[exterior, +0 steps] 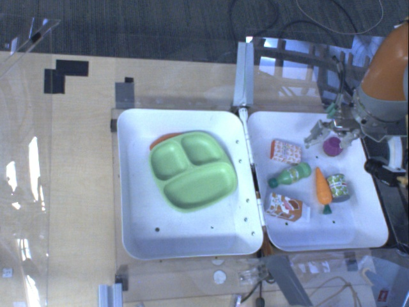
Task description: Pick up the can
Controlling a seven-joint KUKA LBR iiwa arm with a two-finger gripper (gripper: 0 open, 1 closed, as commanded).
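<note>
The can (339, 187), silvery with a green label, lies on its side in the right white bin (364, 235), touching an orange carrot (323, 188) on its left. My gripper (330, 137) hangs over the bin's back part, above and behind the can. It is open, with fingers spread to either side of a small purple object (333, 146). Nothing is held.
The right bin also holds a green bottle (291, 174) and two small cartons (285, 151) (284, 206). In the left bin (137, 235) rests a green divided plate (192, 170) with something orange (165, 137) peeking out behind it. Cables and brackets stand behind the bins.
</note>
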